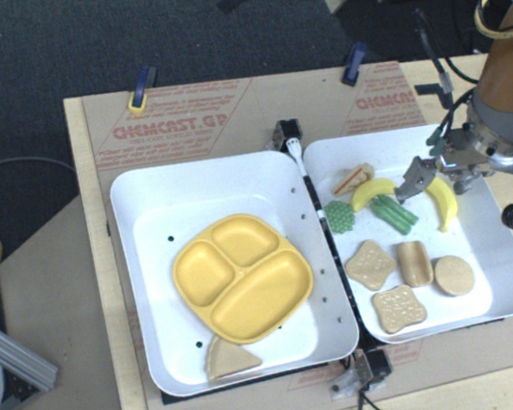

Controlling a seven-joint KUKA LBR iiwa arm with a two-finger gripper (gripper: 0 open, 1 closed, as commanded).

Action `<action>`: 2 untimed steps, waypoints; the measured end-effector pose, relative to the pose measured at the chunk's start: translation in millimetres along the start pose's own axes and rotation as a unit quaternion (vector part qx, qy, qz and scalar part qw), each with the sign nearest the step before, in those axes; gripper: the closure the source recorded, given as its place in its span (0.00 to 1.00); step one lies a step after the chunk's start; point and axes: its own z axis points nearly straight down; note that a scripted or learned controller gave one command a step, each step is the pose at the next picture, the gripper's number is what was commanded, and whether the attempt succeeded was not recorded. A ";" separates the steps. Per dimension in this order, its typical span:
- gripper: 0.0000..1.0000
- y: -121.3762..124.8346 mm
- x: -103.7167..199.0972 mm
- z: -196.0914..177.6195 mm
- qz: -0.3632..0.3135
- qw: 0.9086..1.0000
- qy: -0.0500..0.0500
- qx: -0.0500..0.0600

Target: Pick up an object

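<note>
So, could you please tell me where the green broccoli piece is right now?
The broccoli lies in the right bin, near its left wall, just left of a banana and above a bread slice.

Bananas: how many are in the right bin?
2. One banana lies mid-bin beside the green pieces; the other banana lies just right of it, below the gripper.
</note>
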 end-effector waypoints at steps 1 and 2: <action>1.00 0.7 0.1 -10.8 0.000 1.000 0.000 -0.002; 1.00 -54.5 3.1 38.3 0.001 1.000 0.002 0.005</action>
